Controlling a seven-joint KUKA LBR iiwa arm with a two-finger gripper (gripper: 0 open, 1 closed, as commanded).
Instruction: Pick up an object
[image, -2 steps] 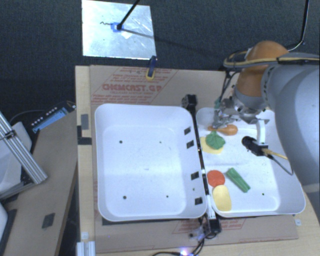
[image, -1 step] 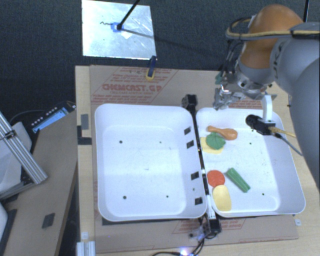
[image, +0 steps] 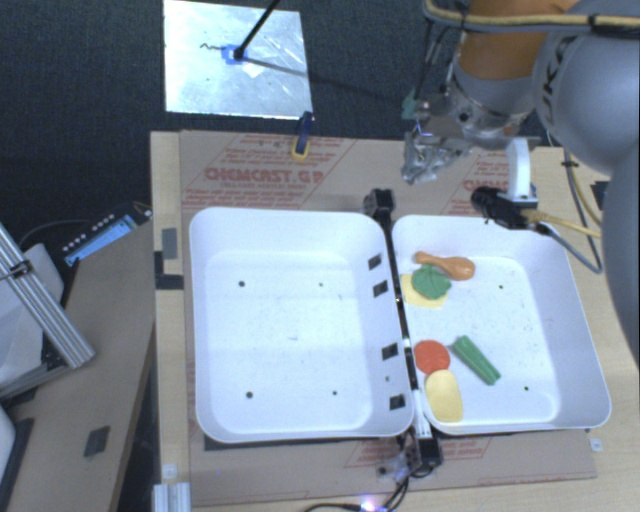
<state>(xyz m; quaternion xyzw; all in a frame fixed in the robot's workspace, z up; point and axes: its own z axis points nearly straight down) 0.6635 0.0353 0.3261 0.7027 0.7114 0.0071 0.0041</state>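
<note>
While the arm is being held above the far rim of the right bin (image: 575, 330), the gripper (image: 425, 165) is being kept clear of everything. The orange drumstick-shaped piece (image: 447, 265), green leaf (image: 431, 283), red disc (image: 431, 355), green stick (image: 476, 359) and yellow piece (image: 444, 394) are lying, seemingly untouched, in that bin's near-left part.

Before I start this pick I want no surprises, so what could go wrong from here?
The hand is raised beyond the far rim of the right bin, not over any item, so a straight descent would probably hit the board. The green piece overlaps a yellow piece and sits against the orange drumstick-like toy, so a grab there may catch two. The red disc and yellow oval lie near the dividing wall, leaving little finger room.
</note>
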